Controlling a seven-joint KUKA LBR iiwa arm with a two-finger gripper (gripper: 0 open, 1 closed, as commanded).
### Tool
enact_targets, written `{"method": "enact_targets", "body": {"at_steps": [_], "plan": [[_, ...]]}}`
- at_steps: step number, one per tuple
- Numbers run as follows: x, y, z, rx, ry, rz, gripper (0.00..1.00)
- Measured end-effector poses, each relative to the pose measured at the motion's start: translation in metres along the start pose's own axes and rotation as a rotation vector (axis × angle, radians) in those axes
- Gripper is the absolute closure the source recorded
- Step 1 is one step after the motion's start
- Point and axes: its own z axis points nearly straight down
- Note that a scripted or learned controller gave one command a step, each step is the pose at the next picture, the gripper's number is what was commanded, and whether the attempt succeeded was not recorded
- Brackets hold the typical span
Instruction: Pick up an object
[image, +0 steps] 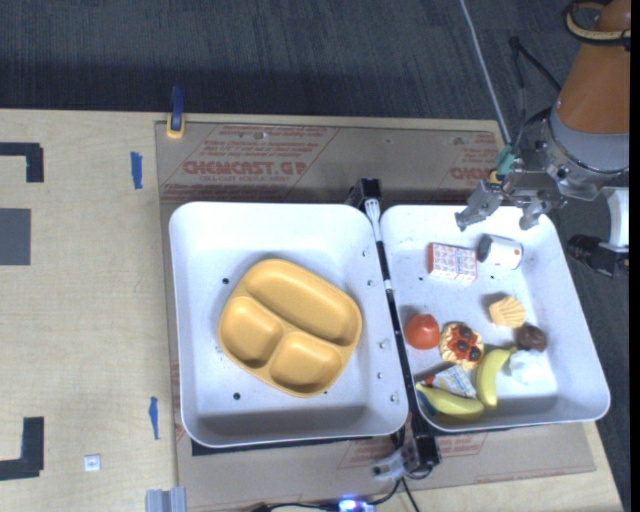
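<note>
The right bin holds several small items: a red-and-white box, a white cylinder, a ridged yellow piece, a red tomato, a pizza-like disc, a dark brown lump and yellow bananas. My gripper hangs over the bin's far edge, above and beyond the white cylinder. Its two fingers are spread apart with nothing between them.
In the left bin lies a yellow three-compartment tray. A black divider clamp sits between the bins at the far side. Cardboard lies beneath both bins on a light wooden bench.
</note>
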Motion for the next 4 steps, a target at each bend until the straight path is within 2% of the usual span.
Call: {"method": "enact_targets", "body": {"at_steps": [1, 2, 3, 4], "plan": [[-0.030, -0.033, 0.135, 0.000, 0.000, 0.001, 0.00], [-0.006, -0.079, 0.195, -0.004, -0.001, 0.001, 0.00], [-0.006, -0.077, 0.184, -0.012, -0.003, 0.002, 1.00], [0.082, -0.095, 0.096, -0.003, 0.000, -0.001, 1.00]]}}
